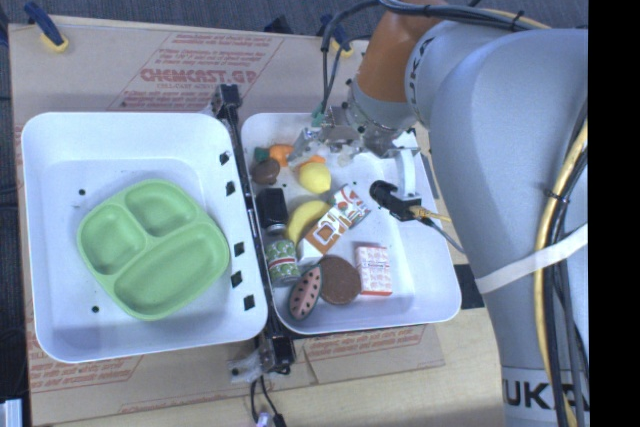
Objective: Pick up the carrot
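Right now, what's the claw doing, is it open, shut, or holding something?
Claw: low over the far end of the right bin, right by the carrot; whether it is open, shut or holding anything cannot be told.

L bin (40,215): green divided plate (152,247), sitting alone. R bin (440,287): lemon (315,177), banana (305,217) just below it, small can (282,260), brown cookie (340,280), red/white carton (336,219), pink packet (374,269). Cardboard (190,65) w/ red print under both bins.
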Action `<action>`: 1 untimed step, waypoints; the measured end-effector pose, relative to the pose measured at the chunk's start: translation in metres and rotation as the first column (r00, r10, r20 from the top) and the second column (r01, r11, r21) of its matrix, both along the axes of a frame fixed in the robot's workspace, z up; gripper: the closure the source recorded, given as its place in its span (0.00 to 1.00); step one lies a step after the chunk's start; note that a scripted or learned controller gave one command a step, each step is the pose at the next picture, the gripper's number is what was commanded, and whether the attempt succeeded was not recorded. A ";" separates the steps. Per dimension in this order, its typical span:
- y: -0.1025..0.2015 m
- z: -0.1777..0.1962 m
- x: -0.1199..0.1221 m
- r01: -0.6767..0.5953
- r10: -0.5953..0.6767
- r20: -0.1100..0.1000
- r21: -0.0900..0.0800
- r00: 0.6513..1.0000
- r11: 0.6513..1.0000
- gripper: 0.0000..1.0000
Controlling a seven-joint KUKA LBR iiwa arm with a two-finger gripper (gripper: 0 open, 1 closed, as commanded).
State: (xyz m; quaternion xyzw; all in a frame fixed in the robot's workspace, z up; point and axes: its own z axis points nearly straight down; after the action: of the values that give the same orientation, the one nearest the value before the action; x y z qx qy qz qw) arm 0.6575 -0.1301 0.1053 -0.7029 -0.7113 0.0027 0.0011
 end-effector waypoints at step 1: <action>0.001 0.010 0.000 -0.003 0.003 0.000 0.000 1.000 1.000 1.00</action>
State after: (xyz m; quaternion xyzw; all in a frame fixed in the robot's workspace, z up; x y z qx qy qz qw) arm 0.6580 -0.1295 0.1157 -0.7018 -0.7124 0.0029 0.0011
